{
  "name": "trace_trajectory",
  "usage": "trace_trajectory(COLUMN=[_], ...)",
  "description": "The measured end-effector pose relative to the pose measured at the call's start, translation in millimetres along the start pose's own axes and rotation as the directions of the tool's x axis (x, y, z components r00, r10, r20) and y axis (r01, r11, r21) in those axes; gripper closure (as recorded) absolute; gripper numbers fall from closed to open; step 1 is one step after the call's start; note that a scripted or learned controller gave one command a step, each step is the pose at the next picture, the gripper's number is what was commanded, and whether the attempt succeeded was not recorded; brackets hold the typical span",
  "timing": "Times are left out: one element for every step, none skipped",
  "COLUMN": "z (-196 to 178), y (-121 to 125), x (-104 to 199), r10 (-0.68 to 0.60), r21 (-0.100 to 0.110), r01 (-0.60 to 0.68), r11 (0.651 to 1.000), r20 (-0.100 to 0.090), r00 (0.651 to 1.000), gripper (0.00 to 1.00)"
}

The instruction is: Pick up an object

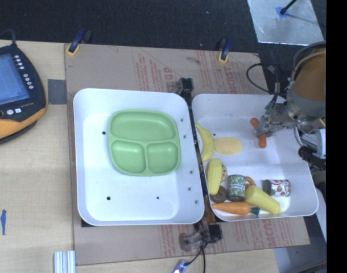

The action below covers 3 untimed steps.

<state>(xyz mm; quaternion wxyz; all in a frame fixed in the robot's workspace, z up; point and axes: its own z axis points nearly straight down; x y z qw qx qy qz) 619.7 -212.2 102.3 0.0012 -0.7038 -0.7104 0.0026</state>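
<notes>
Orange plastic, small and sausage-shaped: the toy piece is lying near the far right edge of the right white bin, probably light, stiff and a little slippery (a grasp across its middle seems best). The grey two-finger gripper is hanging just above it, toward its upper end. The state of the gripper I cannot tell.

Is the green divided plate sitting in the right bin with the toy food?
No, the green divided plate lies alone in the left bin.
</notes>
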Motion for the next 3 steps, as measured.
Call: trace_trajectory(z=[-72,-114,-90], y=[-4,37,37], x=[31,102,165], r10=[0.005,0.005,0.003], r21=[-0.004,-0.004,-0.001], r01=[-0.005,-0.005,-0.003], r11=[1.0,1.0,1.0], r20=[-0.003,-0.003,-0.001], r00=[1.0,1.0,1.0], gripper=[1.0,1.0,1.0])
